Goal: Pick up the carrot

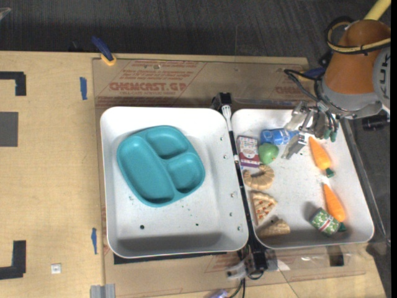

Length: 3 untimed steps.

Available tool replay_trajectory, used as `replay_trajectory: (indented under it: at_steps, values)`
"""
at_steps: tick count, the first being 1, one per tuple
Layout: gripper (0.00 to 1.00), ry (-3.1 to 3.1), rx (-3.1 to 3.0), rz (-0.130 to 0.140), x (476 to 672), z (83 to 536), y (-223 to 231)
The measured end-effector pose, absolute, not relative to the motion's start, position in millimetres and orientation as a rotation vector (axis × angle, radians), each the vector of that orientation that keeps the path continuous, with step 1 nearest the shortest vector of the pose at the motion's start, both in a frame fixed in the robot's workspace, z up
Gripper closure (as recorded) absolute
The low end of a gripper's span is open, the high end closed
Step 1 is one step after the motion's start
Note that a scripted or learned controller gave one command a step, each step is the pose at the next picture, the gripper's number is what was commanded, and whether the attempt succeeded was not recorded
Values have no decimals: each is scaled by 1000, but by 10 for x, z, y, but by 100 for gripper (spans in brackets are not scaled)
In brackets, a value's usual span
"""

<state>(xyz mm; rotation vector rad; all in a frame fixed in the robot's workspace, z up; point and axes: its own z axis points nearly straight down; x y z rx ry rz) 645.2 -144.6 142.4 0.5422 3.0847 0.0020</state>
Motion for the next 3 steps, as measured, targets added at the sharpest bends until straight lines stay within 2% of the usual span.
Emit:
replay_trajectory:
  at_steps: [1, 2, 3]
  values:
    - [0, 3108, 362, 2, 6310, 1176, -1727]
    - [0, 3091, 506, 3, 5919, 883, -2222]
    - [100, 3077, 501, 0, 5965, 1033, -2223]
